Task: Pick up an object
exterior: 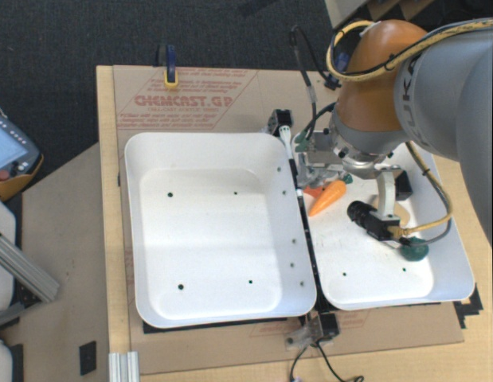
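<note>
the pincer hovers over an orange carrot-shaped plastic toy just below it; grip state, can't tell. looks light, stiff, slick — best pinched across its thick middle.

My arm reaches in from the right, its grey upper link bending down over the right bin. The orange band sits above the wrist, which points straight down. My gripper hangs low by that bin's left wall, near its far end.
</note>
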Tool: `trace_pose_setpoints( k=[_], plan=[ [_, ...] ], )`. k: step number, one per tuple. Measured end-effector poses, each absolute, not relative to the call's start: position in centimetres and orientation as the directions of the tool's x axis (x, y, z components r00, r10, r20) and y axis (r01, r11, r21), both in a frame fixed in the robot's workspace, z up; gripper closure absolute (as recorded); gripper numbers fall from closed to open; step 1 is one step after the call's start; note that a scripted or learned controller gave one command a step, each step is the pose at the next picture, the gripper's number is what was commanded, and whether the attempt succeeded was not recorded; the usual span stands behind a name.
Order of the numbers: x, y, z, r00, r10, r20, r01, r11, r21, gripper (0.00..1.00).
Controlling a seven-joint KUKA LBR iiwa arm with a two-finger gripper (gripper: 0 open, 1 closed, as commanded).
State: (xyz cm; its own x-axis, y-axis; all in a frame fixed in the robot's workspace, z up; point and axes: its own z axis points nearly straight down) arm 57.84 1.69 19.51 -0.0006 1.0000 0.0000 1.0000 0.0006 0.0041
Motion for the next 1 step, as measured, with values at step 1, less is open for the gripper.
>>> trace_pose_setpoints(
  k=[1],
  plan=[
    [53.26, 5.89, 30.57, -0.005, 1.0, 0.002, 1.0, 0.005, 0.006, 1.0]
  ],
)
